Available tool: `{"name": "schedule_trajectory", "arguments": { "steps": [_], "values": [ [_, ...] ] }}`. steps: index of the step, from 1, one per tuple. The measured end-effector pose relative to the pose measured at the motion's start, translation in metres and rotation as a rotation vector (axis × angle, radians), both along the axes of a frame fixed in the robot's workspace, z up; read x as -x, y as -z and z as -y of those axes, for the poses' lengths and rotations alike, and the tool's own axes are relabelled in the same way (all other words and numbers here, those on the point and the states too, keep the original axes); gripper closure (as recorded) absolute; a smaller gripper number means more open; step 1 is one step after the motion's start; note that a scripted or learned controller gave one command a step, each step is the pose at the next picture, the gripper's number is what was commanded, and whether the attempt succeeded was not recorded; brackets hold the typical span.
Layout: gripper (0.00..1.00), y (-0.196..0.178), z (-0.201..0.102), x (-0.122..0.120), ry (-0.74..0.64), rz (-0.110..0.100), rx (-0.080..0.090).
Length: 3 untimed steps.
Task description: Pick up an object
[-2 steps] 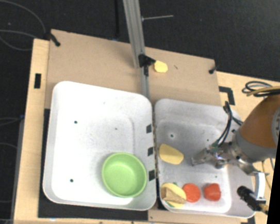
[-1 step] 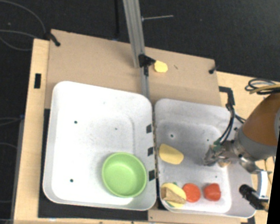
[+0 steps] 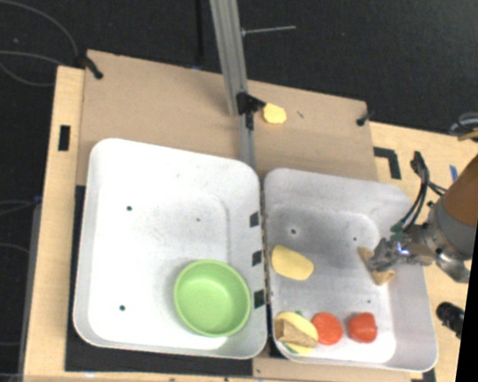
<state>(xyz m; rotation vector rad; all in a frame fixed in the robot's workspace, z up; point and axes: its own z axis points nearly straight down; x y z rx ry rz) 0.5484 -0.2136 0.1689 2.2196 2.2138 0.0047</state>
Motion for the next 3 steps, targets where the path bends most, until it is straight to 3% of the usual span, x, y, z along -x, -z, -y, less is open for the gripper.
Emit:
{"name": "schedule_trajectory", "arguments": {
  "steps": [2,3],
  "values": [
    [1.00,-0.101,-0.011,-0.016,-0.008,0.000,-0.001],
    [1.00,-0.126,-0.010,-0.017,-0.008,-0.002,-0.002]
  ]
}}
